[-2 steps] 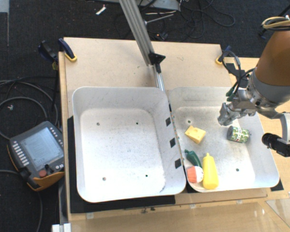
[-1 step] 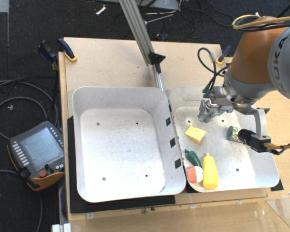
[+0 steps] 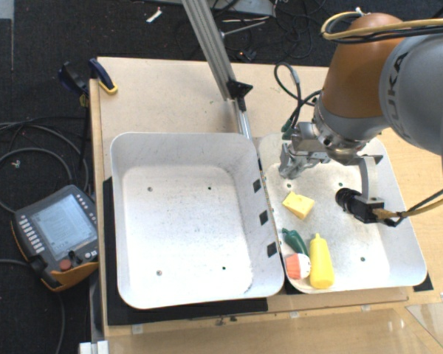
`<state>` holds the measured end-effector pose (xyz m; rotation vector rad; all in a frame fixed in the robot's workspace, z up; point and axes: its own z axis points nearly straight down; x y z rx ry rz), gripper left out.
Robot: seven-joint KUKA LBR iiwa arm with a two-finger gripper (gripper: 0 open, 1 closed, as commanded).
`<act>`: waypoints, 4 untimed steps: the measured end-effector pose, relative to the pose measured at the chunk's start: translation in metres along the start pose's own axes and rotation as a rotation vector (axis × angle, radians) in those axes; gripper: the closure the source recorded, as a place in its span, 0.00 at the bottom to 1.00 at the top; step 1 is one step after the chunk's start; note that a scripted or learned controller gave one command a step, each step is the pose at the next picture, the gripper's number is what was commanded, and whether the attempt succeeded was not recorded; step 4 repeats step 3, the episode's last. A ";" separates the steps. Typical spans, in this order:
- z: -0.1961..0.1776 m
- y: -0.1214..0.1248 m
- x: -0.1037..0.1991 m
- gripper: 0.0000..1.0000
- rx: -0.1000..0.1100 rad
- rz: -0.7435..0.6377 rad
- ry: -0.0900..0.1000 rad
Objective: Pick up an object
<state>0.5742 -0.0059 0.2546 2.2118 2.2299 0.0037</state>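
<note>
Approach step, nothing grasped yet. Gripper hangs over the right bin, just above the yellow wedge block; can't tell its state. Next move: drop straight onto the block, then clamp. Yellow bottle lies nearer the front.

A: What's off the bench on the left?
B: A grey-and-orange teach pendant on the dark floor, with black cables looping above it.
A: And at the back?
B: A slanted aluminium rail, plus a blue-and-yellow clamp on the bench's corner.
</note>
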 end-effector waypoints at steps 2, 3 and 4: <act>0.007 0.040 0.102 1.00 -0.001 0.000 0.001; 0.008 0.040 0.098 0.00 0.002 0.005 -0.002; 0.008 0.040 0.098 0.00 0.002 0.005 -0.002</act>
